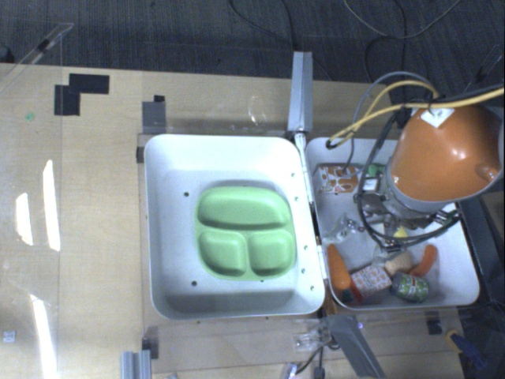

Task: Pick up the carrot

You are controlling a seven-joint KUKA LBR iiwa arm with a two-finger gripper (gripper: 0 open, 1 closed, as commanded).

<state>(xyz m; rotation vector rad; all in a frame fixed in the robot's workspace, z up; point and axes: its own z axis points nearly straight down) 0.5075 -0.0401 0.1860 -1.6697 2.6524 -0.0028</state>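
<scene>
The carrot [338, 266] is an orange stick lying at the near left of the right bin [465, 287], close to its left wall. The arm's orange band [446, 155] and grey wrist hang over the middle of that bin. The gripper [384, 229] reaches down below the wrist, a little right of and behind the carrot, and its tips are hidden by cables and the wrist.
A green divided tray [244, 230] lies in the left bin [170, 180]. In the right bin sit a red-and-white packet [370, 279], a green can [410, 288], a sausage-like orange piece [427, 259] and a printed carton [339, 179]. Yellow and black cables [371, 117] loop above.
</scene>
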